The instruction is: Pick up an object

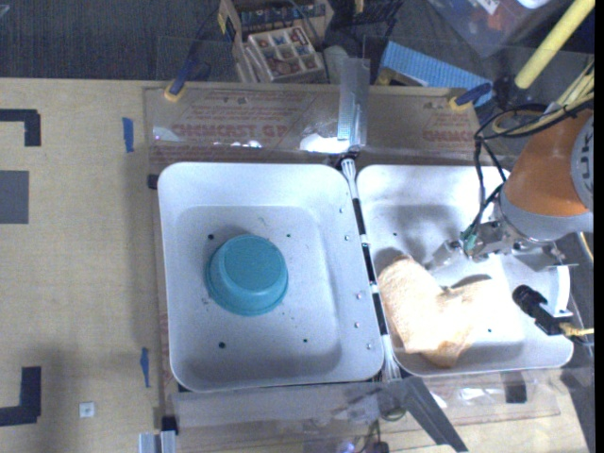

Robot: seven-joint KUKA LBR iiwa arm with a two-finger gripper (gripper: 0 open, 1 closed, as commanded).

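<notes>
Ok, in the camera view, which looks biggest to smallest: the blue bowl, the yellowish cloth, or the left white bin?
1. Left white bin, biggest by far.
2. Yellowish cloth.
3. Blue bowl.
The cloth and bowl look close in size, and the crumpled cloth makes that order unsure.

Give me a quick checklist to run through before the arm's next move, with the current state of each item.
1. Gripper over the right white bin: ok.
2. Target in that bin, crumpled tan cloth: ok, lying at the bin's near left.
3. Gripper above the cloth: not ok, it is off to the cloth's upper right.
4. Cloth held: not ok, nothing seen between the fingers.
5. Finger opening: cannot tell.
6. Round teal upturned bowl in the left white bin, away from the arm: ok.
</notes>
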